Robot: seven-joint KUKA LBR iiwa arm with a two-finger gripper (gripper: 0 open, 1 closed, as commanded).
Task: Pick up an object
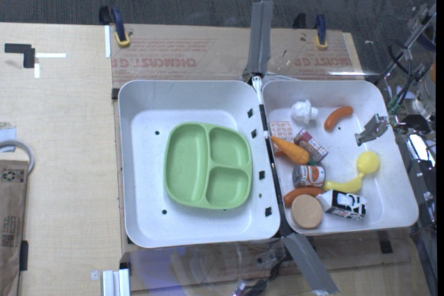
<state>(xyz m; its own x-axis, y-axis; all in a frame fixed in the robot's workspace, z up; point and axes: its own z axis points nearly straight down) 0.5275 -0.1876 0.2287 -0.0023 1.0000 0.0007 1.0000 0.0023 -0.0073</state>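
Observation:
The right bin holds several toy foods. A white crumpled piece and an orange sausage lie at the back. An orange carrot and a small can sit on the bin's left side. Toward the front are a yellow lemon, a banana, a black-and-white carton and a round tan bun. My gripper, small and metallic, hangs over the right side of this bin, between the sausage and the lemon. Nothing shows in it.
The left bin holds a green divided plate. A grey divider stands between the bins at the back. Two clamps hold a board behind them. A brown paper bag lies on the bench at far left.

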